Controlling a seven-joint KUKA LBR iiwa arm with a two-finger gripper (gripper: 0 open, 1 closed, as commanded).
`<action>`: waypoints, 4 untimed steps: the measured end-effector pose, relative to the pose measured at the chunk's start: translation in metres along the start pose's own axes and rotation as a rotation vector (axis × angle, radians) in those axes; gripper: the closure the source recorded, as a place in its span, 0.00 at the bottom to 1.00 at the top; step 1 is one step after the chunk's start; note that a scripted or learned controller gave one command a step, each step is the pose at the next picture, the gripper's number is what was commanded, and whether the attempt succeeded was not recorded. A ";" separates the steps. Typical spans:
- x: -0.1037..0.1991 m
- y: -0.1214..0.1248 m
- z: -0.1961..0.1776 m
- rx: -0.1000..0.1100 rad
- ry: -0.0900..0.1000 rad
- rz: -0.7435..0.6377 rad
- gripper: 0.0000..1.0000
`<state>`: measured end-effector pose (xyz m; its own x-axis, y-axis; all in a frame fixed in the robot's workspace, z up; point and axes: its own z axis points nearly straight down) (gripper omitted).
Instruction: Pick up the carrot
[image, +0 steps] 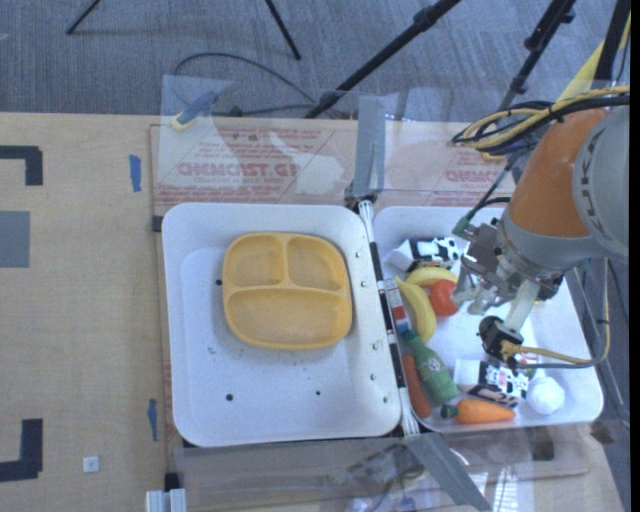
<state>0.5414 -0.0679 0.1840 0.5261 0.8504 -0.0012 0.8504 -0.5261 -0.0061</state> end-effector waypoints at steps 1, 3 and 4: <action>0.059 -0.077 -0.027 0.001 -0.001 0.166 1.00; 0.027 -0.091 -0.040 0.001 -0.001 0.539 1.00; 0.079 -0.065 -0.103 -0.006 0.003 0.724 1.00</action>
<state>0.5286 0.0334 0.2871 0.9575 0.2884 -0.0002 0.2884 -0.9575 0.0004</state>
